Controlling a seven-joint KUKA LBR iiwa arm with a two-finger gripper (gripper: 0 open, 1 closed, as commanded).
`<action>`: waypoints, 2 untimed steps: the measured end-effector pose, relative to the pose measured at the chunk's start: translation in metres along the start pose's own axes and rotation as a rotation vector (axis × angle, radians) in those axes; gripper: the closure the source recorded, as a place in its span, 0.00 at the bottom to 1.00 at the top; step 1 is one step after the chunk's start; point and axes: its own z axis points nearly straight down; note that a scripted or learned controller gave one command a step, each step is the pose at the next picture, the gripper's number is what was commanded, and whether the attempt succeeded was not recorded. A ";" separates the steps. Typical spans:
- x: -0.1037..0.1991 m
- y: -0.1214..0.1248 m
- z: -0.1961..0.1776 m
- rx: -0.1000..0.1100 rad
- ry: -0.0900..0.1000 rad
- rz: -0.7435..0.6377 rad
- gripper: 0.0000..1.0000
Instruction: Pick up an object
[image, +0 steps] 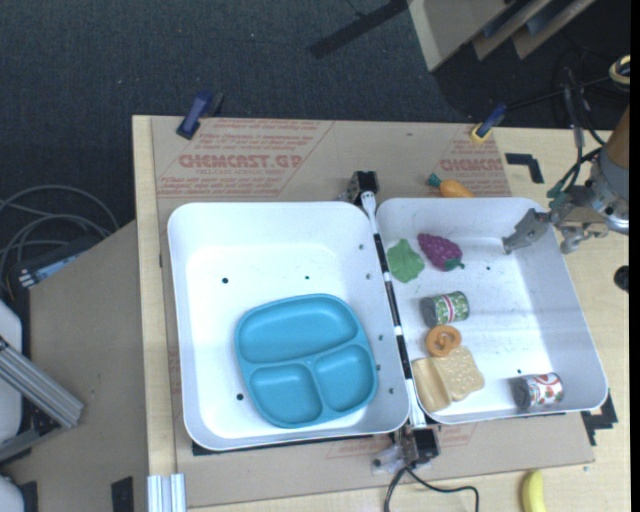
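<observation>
Bench (250, 160) cardboard-topped, dark carpet (120, 60) beyond; fingers (527, 232) over right bin (560, 330) rim, state unclear.

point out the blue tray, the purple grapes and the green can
blue tray (296, 330), camera view, large upper compartment
purple grapes (438, 249), camera view, middle of the bunch
green can (445, 307), camera view, its side

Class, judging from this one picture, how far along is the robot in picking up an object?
Nothing looks picked yet. The gripper hovers at the right bin's upper right edge, nothing between its fingers. The purple grapes, green can and toast lie in that bin. Reaching, grasping and lifting remain.
</observation>
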 end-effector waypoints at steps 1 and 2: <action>0.063 -0.064 0.018 0.003 0.002 -0.001 0.00; 0.088 -0.080 0.118 0.002 0.001 0.000 0.00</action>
